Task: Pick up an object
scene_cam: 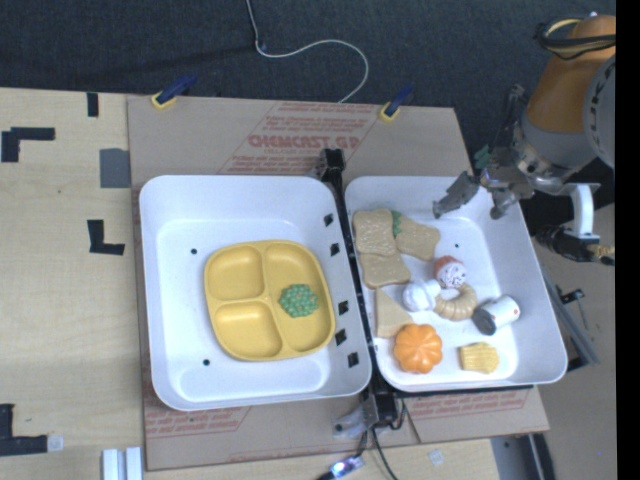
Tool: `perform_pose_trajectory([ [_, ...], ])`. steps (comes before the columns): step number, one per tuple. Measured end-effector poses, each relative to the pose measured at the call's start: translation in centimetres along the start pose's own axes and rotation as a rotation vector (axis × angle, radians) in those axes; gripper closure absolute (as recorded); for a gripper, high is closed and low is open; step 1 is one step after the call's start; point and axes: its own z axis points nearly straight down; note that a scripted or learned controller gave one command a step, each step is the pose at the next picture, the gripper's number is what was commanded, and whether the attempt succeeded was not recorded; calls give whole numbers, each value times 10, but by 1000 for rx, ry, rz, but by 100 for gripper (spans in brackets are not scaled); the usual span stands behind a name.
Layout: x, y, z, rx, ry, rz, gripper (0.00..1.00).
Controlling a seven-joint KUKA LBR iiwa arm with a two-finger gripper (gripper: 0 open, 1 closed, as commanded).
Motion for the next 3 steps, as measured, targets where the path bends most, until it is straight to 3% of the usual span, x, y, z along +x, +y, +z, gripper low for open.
perform_pose_trajectory([
  [1, 0, 3, -8, -12, -2, -3, 0],
  [3, 11, 2, 118, -9, -2, -3, 0],
])
